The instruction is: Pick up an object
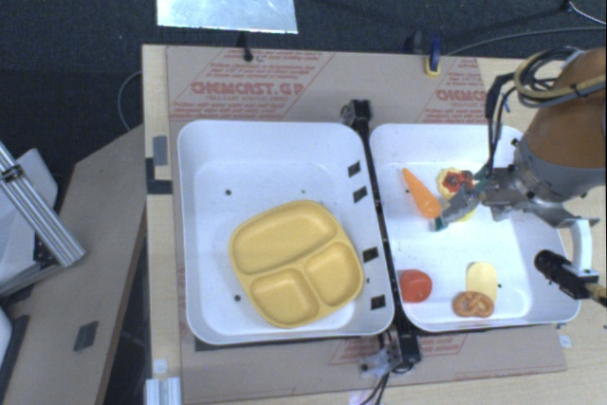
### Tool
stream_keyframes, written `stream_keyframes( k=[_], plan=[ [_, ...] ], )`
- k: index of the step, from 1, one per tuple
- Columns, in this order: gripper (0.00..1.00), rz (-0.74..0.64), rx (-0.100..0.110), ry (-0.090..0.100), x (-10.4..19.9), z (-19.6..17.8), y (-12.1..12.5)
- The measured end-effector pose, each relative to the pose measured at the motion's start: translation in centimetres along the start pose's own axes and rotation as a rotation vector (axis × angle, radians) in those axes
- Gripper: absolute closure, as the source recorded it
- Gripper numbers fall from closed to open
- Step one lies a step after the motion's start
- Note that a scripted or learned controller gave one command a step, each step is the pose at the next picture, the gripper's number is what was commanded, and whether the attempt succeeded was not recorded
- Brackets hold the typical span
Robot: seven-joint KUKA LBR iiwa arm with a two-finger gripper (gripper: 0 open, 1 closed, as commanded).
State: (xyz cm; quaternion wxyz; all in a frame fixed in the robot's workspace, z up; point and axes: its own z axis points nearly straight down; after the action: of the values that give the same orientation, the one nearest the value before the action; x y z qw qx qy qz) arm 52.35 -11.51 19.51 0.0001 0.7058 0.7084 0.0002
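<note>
**Me:** Jaws first: can't tell if they're open or closed. My gripper (455, 204) sits low in the right bin (531, 247), dark tips blurred against the white floor, nothing visibly between them.

**Colleague:** Where's the target, then?

**Me:** Camera view, from above at a slant: the tips are just beside the orange carrot (420, 193), on its right, and touching or overlapping a small yellow-and-red toy (453, 179). Which one I'm actually on, I can't say. Further down the same bin, well apart from me: a red tomato (414, 285), a pretzel (473, 303) and a pale yellow piece (482, 278) just above it.

**Colleague:** Left bin?

**Me:** The left bin (209, 204) has the yellow divided tray (296, 262), nowhere near my reach at present.

**Colleague:** So how to do it right?

**Me:** IMO: commit to one item. The carrot lies at a slant, so I'd straddle its narrow width, not its length. Keep clear of the toy so it doesn't get nudged or pinched too. Go down to the floor, close, lift straight up. Then check sth is really between the tips before calling it a pick.
</note>
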Motion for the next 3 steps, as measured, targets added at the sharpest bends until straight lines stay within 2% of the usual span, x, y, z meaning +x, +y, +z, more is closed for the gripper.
stream_keyframes(
  k=[1, 2, 3],
  plan=[
    [0.0, 0.002, 0.004, 0.001, -0.3, 5.4, 0.9],
    [0.0, 0.002, 0.005, 0.001, -0.2, 10.7, 0.9],
    [1.0, 0.002, -0.001, 0.0, -0.3, 9.4, 1.0]
  ],
)
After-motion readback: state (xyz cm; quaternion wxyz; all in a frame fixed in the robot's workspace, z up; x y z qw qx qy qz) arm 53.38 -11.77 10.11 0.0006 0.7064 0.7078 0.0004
